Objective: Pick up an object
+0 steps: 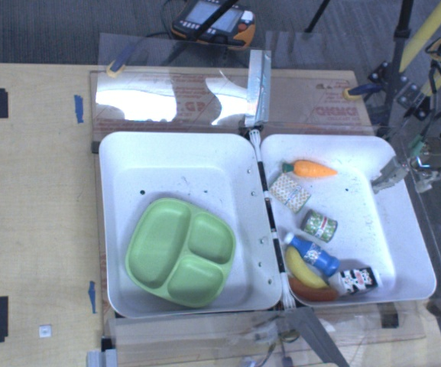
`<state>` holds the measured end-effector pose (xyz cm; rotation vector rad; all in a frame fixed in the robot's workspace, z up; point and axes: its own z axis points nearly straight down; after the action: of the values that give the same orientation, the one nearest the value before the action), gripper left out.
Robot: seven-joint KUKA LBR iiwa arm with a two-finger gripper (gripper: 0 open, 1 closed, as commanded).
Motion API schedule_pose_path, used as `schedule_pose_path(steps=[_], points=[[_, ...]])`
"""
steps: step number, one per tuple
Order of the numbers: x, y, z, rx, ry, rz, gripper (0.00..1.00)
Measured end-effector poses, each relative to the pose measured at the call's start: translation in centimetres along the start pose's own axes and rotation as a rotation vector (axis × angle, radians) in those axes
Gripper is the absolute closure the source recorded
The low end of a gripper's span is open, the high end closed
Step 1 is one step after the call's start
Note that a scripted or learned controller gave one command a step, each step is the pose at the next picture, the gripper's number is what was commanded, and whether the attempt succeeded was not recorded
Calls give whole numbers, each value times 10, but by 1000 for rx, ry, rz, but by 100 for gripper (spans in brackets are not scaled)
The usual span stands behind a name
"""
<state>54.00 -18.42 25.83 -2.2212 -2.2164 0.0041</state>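
The gripper (392, 173) sits at the right rim of the right bin (373, 228); whether it is spread or pressed together cannot be determined at this resolution. Nothing is visibly held by it. The arm's wrist hardware lies just beyond the bin's right edge.

Candidate objects lie in the right bin, grouped along its left wall:
- An orange toy carrot (313, 170) with a green top lies near the far left corner, roughly level with the gripper but well apart from it.
- A small patterned packet (290, 191) lies just below the carrot, tilted.
- A green-labelled can (319, 225) lies on its side near the bin's middle.
- A blue bottle (313, 256) with a white cap lies diagonally, resting over a banana (303, 272).
- A black-and-white carton (356, 279) lies beside the bottle's lower end, near the front rim.
- A red item, mostly hidden, shows beneath the banana.

The left bin (166, 159) contains a green divided plate (179, 251) with three compartments, placed toward the front.

Both bins rest side by side on a wooden bench (29, 205).
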Motion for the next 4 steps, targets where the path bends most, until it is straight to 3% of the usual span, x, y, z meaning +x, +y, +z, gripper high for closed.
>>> schedule_pose_path(steps=[1,2,3,4], points=[[4,85,97,-4,-2,-44,0],[53,113,132,-4,-2,-275,0],[62,127,172,0,-2,-366,0],[63,125,167,8,1,-368,100]])
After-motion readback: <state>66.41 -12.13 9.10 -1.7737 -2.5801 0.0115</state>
